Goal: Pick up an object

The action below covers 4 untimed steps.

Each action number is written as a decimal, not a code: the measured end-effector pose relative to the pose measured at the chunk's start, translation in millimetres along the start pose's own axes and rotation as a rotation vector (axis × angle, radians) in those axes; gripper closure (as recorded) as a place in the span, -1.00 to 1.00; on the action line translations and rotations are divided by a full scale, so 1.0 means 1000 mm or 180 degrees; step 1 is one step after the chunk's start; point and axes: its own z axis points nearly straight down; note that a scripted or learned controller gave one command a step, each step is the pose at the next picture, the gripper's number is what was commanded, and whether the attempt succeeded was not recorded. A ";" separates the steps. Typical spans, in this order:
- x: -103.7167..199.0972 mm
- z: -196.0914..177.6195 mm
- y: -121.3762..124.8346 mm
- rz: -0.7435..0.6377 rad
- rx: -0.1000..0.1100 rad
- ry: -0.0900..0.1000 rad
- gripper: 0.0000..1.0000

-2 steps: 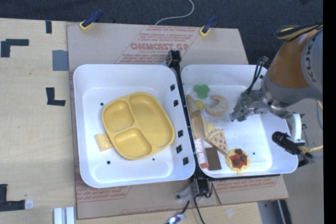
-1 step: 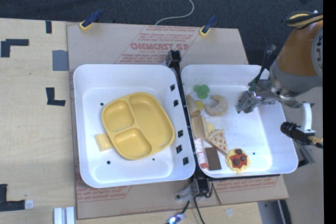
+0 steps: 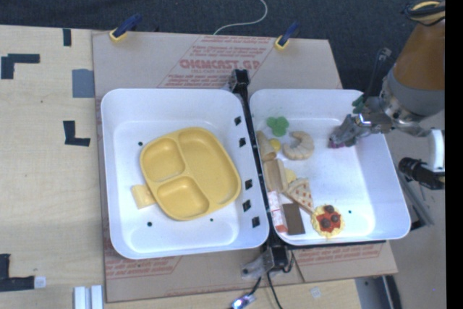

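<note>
**Grey arm over the right bin, toys lined along its left wall**

Grey and orange, the arm reached in from the right, and its gripper (image 3: 343,135) hung low over the upper right part of the right bin (image 3: 376,188), above bare white floor. Whether the gripper was released or clenched could not be told from this slanted view, and no object showed in its grasp.

The things to pick lay well apart from it, gathered along the bin's left side. A green toy (image 3: 277,125) sat near the top, with a pale croissant-shaped piece (image 3: 298,145) just beside it. Below them lay a tan wooden block (image 3: 273,174), a waffle-patterned wedge (image 3: 300,193) and a brown bar (image 3: 292,218). A small yellow round with red topping (image 3: 328,220) rested near the bin's front edge.

In the left bin (image 3: 119,119) sat a yellow divided tray (image 3: 189,171), with a small yellow slab (image 3: 142,195) touching its lower left rim.
</note>
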 end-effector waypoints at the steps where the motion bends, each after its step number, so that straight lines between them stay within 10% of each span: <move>1: 0.048 0.011 0.013 -0.0013 0.0016 0.0007 1.00; 4: 0.131 0.011 0.031 -0.0001 0.0016 0.0002 1.00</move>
